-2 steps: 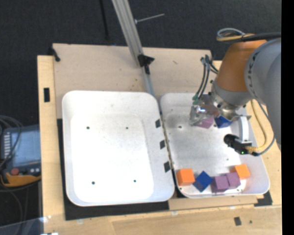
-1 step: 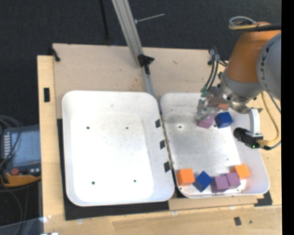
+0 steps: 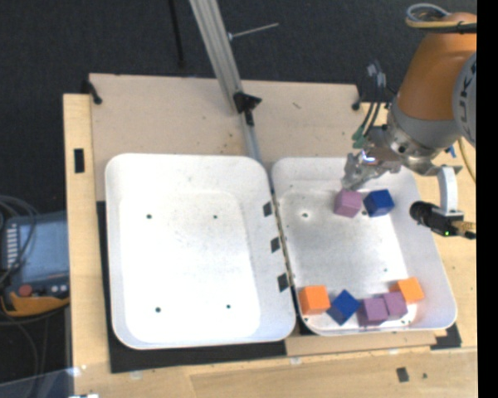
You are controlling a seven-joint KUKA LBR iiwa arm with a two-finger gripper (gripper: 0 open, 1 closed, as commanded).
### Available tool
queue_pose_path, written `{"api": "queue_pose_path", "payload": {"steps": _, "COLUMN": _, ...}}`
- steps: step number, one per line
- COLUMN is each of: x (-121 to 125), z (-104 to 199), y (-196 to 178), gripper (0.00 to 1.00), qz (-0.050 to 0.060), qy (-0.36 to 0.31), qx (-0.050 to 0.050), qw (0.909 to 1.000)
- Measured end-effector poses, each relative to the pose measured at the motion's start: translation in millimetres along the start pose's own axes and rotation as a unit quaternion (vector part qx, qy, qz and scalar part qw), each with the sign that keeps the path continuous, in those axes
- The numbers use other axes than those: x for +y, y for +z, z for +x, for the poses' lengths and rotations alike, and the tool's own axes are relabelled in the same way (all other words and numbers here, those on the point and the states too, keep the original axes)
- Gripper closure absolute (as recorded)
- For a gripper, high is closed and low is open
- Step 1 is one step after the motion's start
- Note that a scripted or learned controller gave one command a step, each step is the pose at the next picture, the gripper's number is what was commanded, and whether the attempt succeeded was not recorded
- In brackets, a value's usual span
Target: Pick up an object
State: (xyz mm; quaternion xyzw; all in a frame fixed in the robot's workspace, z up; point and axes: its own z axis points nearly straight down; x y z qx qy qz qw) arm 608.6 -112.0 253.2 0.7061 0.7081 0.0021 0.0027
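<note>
The purple cube [image 3: 347,203] lies in the upper part of the right bin [image 3: 332,247], and it serves as the marker for everything else. The gripper [image 3: 358,175] hangs directly above and a touch to the right of it, its tip seeming to meet the cube's top edge; whether they actually touch cannot be told. The fingers blur into the dark wrist hardware, so how wide they stand cannot be told either, and nothing is seen between them.

Just right of the purple cube sits a blue cube [image 3: 378,201], close beside it but apart. Well below the purple cube, along the bin's near wall, lies a cluster: an orange cube [image 3: 314,298] at the left, a second blue cube [image 3: 344,306] touching it, then two purple blocks [image 3: 380,308] pressed together, and another orange cube [image 3: 411,289] at the right end.

Left of the purple cube, past the divider, is the left bin [image 3: 191,247]. The arm [image 3: 436,81] rises up and right from the cube and is cut off by the frame.
</note>
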Motion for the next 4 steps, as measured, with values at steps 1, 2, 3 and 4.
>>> {"api": "queue_pose_path", "payload": {"steps": 1, "x": 5.8, "z": 58.8, "y": 9.8, "gripper": 1.0, "qz": 0.004, "qy": -0.002, "qx": 0.001, "qw": 1.0}}
{"api": "queue_pose_path", "payload": {"steps": 2, "x": 9.1, "z": 111.1, "y": 0.3, "gripper": 1.0, "qz": 0.002, "qy": -0.003, "qx": 0.001, "qw": 1.0}}
{"api": "queue_pose_path", "payload": {"steps": 3, "x": 17.9, "z": 154.3, "y": 3.0, "gripper": 1.0, "qz": 0.003, "qy": -0.002, "qx": 0.001, "qw": 1.0}}
{"api": "queue_pose_path", "payload": {"steps": 4, "x": 18.0, "z": 201.3, "y": 17.6, "gripper": 1.0, "qz": 0.004, "qy": -0.001, "qx": 0.0, "qw": 1.0}}
